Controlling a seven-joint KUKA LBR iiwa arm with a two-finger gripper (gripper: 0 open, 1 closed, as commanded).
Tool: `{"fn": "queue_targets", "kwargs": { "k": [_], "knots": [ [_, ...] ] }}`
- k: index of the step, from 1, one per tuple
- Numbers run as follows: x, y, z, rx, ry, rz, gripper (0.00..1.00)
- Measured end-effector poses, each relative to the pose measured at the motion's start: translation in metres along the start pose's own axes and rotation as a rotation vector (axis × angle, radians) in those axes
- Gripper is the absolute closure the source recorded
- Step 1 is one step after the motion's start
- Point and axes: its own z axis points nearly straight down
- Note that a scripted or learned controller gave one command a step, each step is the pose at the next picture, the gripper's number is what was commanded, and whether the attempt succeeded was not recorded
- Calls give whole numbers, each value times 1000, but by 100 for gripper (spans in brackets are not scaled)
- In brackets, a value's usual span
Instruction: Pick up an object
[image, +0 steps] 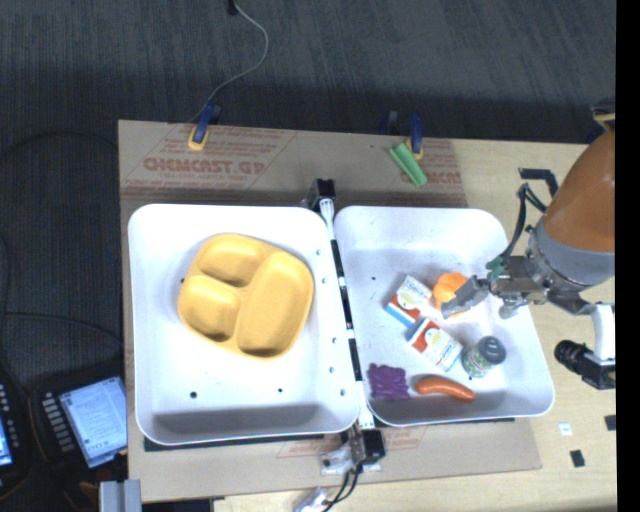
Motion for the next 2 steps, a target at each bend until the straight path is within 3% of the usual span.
{"fn": "queue_targets", "kwargs": {
  "k": [1, 2],
  "knots": [
    [13, 39, 118, 1, 0, 0, 0],
    [12, 39, 108, 1, 1, 1, 100]
  ]
}}
